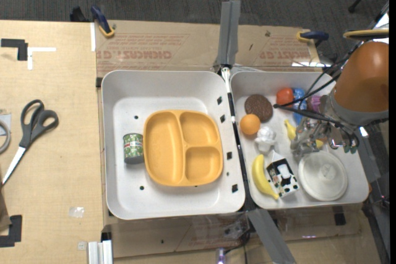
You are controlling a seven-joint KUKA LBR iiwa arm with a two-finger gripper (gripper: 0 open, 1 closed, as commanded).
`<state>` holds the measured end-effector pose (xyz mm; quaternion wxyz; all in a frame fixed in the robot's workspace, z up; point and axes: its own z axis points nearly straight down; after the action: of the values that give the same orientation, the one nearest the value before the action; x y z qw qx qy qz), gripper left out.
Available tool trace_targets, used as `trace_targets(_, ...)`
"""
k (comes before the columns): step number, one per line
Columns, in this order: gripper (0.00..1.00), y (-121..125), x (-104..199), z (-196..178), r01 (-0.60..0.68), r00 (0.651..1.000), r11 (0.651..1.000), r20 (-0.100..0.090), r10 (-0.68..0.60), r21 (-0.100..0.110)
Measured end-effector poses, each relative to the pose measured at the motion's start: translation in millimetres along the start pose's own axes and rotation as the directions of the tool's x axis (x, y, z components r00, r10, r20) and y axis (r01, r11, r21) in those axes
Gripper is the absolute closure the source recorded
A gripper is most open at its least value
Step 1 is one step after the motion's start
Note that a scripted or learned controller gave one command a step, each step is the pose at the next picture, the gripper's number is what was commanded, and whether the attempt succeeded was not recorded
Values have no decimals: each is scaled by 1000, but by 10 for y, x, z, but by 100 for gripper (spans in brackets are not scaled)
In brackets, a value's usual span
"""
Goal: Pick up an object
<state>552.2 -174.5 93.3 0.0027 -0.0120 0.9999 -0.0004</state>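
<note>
Scissors [31,127] lay on the bench at far left. Left bin [114,188] held a small green can [133,148] touching a yellow 3-compartment plate [184,147]. Right bin [309,202] — crowded: brown disc [258,107], orange ball [250,124], banana [263,177], clear bowl [323,175]. Gripper [307,140] hung low among the clutter above the bowl — finger state could not be told.

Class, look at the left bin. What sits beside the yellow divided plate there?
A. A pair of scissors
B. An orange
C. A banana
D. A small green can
D: the green can stands in the left bin just left of the plate, while the banana and orange lie in the right bin and the scissors lie on the bench.
</note>
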Motion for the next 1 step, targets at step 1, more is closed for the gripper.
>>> trace_targets(1,100,-69,-1014,-743,-149,989,989,2,149,0)
